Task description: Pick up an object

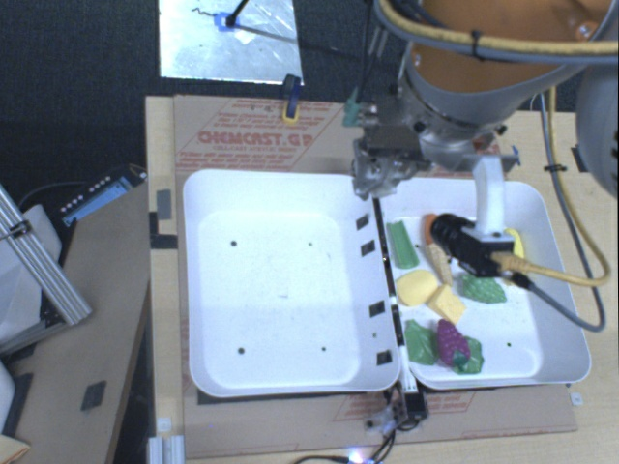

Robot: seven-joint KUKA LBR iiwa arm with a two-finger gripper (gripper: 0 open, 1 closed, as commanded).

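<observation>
The gripper (372, 184) hangs over the far end of the divide between the left bin (276, 187) and the right bin (542, 259), at the right bin's far-left corner; whether the jaws are released or clenched cannot be told — the wrist body masks them, and nothing is seen between them. All candidate objects lie in the right bin, on the near side of the jaws. Nearest is a green strip (401, 244), just inside the bin's left wall, its long axis running far-to-near, roughly parallel to the divide. Further toward the near edge sit a yellow piece (418, 286), a yellow wedge (448, 304), a purple grape cluster (451, 341) on a green leaf (418, 341), and another green leaf (482, 288). Judgement: the coming move turns on a short travel toward the near edge and slightly right — the strip is the closest target.
</observation>
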